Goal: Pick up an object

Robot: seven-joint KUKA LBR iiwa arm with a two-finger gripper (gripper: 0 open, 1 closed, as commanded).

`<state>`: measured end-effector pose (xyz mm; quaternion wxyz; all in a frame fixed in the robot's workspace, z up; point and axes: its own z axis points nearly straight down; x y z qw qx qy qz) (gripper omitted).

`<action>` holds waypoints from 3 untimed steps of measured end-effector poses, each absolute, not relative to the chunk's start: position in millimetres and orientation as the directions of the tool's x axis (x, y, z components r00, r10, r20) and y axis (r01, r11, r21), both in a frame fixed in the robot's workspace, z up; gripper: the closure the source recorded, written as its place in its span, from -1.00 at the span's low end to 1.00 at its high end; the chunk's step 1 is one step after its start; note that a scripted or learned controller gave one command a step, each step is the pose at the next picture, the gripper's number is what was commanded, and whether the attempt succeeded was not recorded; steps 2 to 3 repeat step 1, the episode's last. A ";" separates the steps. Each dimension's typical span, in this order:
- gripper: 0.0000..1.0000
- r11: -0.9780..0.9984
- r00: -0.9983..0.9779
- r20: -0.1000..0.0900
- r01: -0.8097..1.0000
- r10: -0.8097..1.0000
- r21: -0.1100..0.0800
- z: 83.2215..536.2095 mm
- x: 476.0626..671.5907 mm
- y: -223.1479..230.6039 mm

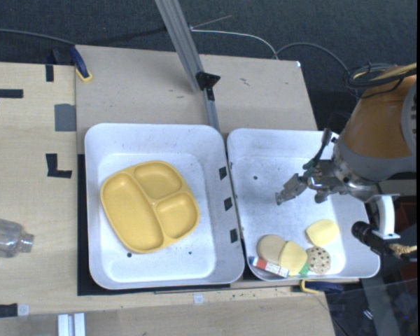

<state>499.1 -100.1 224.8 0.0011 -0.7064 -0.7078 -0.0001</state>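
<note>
Arm [381, 128] reaching in from right, gripper [302, 191] spread wide, nothing held

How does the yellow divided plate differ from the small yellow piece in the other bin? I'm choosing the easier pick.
The yellow divided plate is far larger than the small yellow piece. The plate has three compartments; the piece looks plain and rounded. The plate lies alone in the left bin; the piece sits in the right bin close to a cluster of other small items, below the hand. Both are yellow and lie flat.
</note>
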 end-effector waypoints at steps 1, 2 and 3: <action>1.00 0.004 -0.004 0.004 1.000 1.000 -0.003 234.4 499.3 -99.1; 1.00 0.004 -0.004 0.004 1.000 1.000 -0.003 234.4 499.3 -99.1; 1.00 0.004 -0.004 0.004 1.000 1.000 -0.003 234.4 499.3 -99.1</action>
